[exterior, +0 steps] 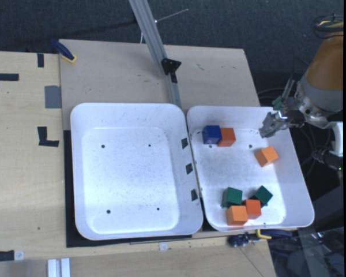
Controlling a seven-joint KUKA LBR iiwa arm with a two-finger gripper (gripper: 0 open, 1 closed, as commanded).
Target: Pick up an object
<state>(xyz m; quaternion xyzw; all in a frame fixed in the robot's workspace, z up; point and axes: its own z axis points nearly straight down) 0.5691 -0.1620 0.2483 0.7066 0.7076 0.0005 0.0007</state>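
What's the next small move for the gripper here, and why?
Probably shift toward the lone orange block and descend. The gripper hangs at the right bin's far right edge with nothing between its fingers, and that block lies nearest, apart from the others.

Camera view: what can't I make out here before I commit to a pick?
- Gripper: too small and blurred in the camera view to tell open from shut.
- Arm: cut off by the right edge.
- Lower orange block: contact with its neighbours unclear; they crowd together.
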